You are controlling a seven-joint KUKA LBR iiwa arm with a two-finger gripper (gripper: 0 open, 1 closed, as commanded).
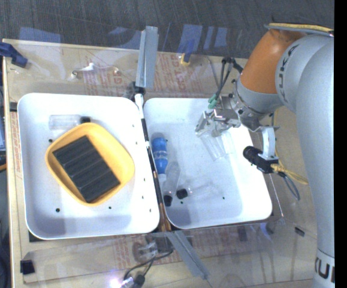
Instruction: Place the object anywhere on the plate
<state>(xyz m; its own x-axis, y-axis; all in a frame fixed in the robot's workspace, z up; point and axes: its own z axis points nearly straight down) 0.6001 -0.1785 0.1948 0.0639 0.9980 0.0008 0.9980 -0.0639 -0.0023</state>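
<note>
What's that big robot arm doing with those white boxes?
The grey and orange robot arm reaches in over the right bin, and its gripper hangs above the bin's upper part. A clear plastic bottle with a blue label lies along that bin's left wall. The yellow plate, with a dark ridged mat on it, sits in the left bin. Nothing else is on the plate yet.

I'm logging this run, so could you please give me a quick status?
Gripper over right bin, near its back. Bottle lying by that bin's left wall. Yellow plate in left bin, dark mat on it.
</note>
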